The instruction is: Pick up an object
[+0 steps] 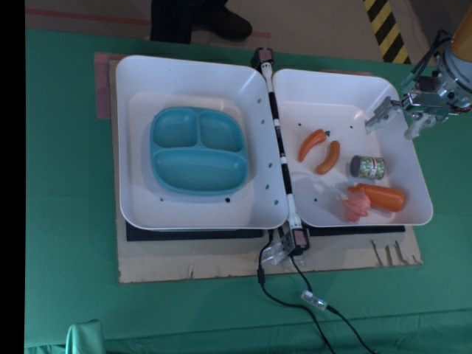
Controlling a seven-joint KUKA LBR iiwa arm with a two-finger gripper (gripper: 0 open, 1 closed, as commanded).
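The right white bin [335, 94] holds an orange chili pepper [312, 144], an orange sausage [328, 158], a small green-labelled can [367, 167] lying on its side, a large orange carrot [381, 196] and a pink lumpy item [357, 207]. My gripper [398, 121] hovers over the bin's upper right corner, fingers open and spread, with nothing between them. It is above and to the right of the can, apart from every object.
The left white bin [136, 87] holds a teal three-compartment plate [198, 150]. A hinge bar [279, 142] runs between the bins. Cables [310, 297] trail off the front of the cardboard base. A person's legs [192, 6] stand behind the bench.
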